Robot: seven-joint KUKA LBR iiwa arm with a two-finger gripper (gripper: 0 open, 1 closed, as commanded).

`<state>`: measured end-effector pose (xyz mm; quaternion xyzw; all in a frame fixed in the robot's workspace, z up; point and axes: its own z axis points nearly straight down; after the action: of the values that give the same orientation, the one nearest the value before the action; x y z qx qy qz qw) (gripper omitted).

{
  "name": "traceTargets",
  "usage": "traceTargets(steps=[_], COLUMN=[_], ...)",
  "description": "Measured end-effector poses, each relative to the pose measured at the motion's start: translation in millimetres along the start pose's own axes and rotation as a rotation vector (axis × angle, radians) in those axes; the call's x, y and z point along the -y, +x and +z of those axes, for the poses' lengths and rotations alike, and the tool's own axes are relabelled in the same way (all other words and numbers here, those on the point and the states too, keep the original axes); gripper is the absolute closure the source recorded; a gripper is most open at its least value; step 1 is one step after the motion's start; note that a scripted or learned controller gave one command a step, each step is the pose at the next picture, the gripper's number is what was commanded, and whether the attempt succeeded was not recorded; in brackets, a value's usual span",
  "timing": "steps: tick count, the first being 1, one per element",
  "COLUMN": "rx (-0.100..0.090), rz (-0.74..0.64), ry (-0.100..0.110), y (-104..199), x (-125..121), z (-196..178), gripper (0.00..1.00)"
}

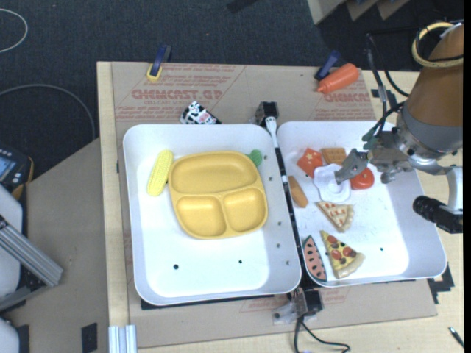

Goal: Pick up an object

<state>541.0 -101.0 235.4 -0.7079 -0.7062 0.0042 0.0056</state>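
- I see the arm [434,87] reaching in from the right over the right bin [412,259], its orange band above the wrist.
- The gripper [352,169] hangs over the bin's upper middle, just above a white object [331,184] and beside a red round piece [363,181].
- I cannot tell how its jaws stand, and I see nothing clearly caught between them.
- Also in the right bin: a red toy [310,159] and an orange block [333,155] near the top, a toy hot dog [297,192] by the left wall, a pizza slice [336,213] at centre, and a watermelon slice [312,257] beside a larger pizza slice [343,253] at the lower left.
- The left bin [206,271] holds a yellow divided plate [218,193], a corn cob [159,172] just left of it, and a green piece [255,155] at the plate's upper right corner.
- On the bench behind the bins, an orange carrot toy [338,79] lies well apart.
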Motion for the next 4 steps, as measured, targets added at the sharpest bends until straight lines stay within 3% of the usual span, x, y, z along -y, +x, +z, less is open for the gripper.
traceTargets(steps=[1, 3, 4], rx=[0.001, -0.001, 0.003], rz=[-0.002, -0.002, -0.001], ry=[-0.012, -0.005, -0.013], y=[0.2, 1.5, 0.9], x=[-2.3, 8.9, 7.8], z=[-5.6, 114.3, 150.3], gripper=[0.0, 0.0, 0.0])
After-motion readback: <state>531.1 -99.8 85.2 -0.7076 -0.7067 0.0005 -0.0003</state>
